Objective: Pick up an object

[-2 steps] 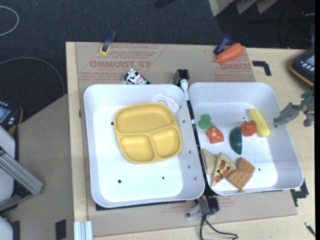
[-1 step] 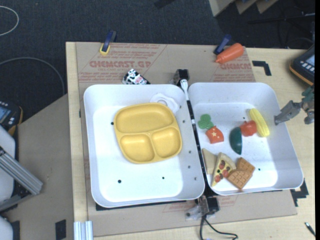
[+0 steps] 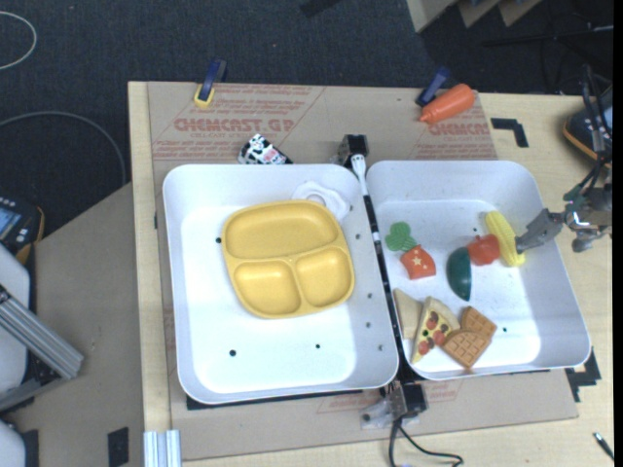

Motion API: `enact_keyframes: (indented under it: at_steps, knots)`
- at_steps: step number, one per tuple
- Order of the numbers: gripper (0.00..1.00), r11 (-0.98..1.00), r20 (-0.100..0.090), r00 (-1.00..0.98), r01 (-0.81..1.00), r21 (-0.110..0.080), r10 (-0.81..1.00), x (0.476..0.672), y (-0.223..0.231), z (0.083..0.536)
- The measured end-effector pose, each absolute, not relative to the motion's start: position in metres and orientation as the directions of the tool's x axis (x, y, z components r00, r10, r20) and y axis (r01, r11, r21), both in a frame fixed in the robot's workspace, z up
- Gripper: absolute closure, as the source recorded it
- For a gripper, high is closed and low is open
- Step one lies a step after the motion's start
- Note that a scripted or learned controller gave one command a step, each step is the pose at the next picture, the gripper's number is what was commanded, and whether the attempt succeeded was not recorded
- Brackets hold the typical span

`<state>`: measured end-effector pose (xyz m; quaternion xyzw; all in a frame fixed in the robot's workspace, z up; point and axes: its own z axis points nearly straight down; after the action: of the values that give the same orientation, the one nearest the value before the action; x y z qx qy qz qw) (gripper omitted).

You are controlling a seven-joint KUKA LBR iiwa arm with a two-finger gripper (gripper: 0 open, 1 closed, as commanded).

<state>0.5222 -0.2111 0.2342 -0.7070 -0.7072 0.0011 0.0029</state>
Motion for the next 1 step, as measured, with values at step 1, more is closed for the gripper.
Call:
enact_keyframes:
  at_steps: [1]
  knots:
    - [0.00, -0.001, 0.003, 0.001, 1.000, -0.007, 1.000, 0.5158, -0.2179, 0.1858]
